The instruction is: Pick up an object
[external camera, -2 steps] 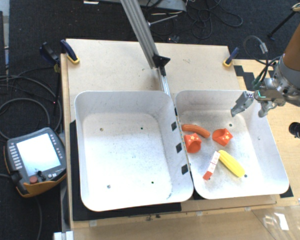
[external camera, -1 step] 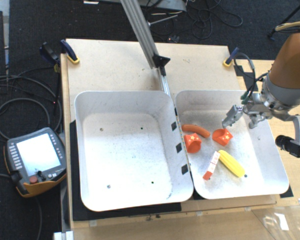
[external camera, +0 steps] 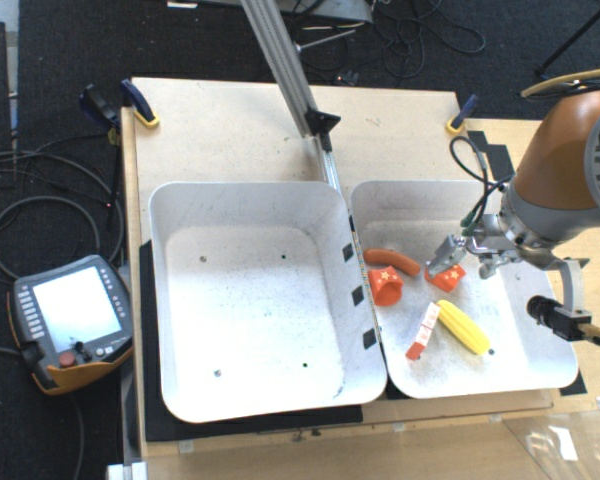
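Gripper (external camera: pixel 448 264): I see it low in the right bin (external camera: pixel 540 373); can't tell how the jaws stand.
Orange block (external camera: pixel 448 277): right under the gripper tip.
Nearby: sausage (external camera: pixel 392 260), orange cup (external camera: pixel 386 286), corn cob (external camera: pixel 463 327), red-white tube (external camera: pixel 423 332).
Left bin (external camera: pixel 180 218): beside it.

Corn cob (external camera: pixel 464 328) in right bin (external camera: pixel 540 368)

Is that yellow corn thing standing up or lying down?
Lying down. The yellow corn rests flat on the right bin's floor, angled diagonally.

Robotics lab; teach pendant (external camera: pixel 70 320), floor cables (external camera: pixel 40 183)
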Motion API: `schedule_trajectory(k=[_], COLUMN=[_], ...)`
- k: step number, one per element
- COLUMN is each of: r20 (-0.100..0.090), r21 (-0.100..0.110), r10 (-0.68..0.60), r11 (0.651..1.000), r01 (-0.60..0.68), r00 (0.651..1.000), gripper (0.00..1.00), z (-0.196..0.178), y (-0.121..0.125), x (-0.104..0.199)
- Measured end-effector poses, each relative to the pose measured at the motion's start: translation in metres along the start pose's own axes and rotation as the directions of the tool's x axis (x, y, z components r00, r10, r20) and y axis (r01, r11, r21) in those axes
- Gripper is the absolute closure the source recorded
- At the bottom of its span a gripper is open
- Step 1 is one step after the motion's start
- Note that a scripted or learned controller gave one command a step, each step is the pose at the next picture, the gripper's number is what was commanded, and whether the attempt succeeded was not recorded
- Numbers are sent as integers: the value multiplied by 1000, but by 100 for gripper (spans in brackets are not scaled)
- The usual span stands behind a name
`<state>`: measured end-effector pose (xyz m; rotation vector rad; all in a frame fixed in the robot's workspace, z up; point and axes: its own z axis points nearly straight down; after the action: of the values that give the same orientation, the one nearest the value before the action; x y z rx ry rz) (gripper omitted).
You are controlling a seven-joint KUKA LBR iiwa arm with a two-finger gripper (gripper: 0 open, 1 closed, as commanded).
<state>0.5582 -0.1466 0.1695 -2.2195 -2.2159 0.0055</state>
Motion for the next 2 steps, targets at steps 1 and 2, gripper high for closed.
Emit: schedule_trajectory(k=[1, 2], r20=[0, 2], r21=[-1, -8], r10=[0, 1], r11=[1000, 1000], r01=[0, -1], r00=[1000, 1000], gripper=[0, 100], z=[62, 47], y=[4, 6], x=[-4, -5])
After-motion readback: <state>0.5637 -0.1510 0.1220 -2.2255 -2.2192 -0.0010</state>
